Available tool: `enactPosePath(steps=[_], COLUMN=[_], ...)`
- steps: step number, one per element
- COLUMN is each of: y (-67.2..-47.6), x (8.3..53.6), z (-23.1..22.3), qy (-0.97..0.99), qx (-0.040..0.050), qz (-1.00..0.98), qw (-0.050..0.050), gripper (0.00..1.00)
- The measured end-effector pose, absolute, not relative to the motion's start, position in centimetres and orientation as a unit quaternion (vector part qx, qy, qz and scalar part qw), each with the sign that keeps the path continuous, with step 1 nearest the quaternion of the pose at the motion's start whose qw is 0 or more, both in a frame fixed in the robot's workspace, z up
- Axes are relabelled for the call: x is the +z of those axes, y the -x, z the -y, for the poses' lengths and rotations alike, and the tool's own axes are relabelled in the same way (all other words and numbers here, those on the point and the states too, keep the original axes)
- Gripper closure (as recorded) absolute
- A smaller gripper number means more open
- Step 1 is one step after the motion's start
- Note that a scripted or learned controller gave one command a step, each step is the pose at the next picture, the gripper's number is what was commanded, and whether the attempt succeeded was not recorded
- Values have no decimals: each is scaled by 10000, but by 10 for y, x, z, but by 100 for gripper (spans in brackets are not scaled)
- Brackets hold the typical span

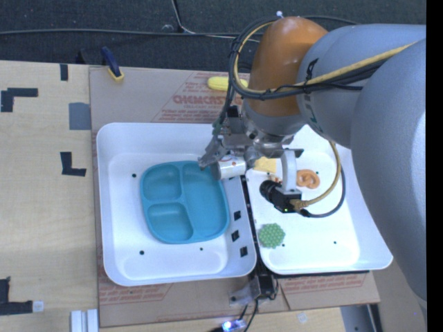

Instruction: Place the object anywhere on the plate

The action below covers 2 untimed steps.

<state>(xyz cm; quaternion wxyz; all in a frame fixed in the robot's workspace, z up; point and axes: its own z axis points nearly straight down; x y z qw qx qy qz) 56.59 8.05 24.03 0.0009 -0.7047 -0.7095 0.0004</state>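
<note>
We see the arm (346, 81) reaching in from the right, its orange band (280, 54) above the wrist, over the seam between the two white bins. The gripper (220, 163) hangs low at the right edge of the left bin (118, 185), just over the upper right corner of the blue plate (183, 203). We cannot tell how the gripper is set, and we make out nothing in its grasp. The plate, with three compartments, lies in the middle of the left bin. In the right bin (346, 247) a green bumpy object (271, 236) rests near the left wall toward the front edge. An orange curled object (309, 179) lies further back near the middle, and a pale yellow piece (266, 164) shows just beside the wrist. A black cable (318, 203) loops over that bin.
</note>
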Motion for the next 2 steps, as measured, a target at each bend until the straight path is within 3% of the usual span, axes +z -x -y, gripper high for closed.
enactPosePath(steps=[1, 2], y=[-579, -576], x=[238, 237], z=[-137, -191], qy=[7049, 7049], qx=[3, 6], qz=[7093, 7093], qw=[5, 8], gripper=[100, 100])
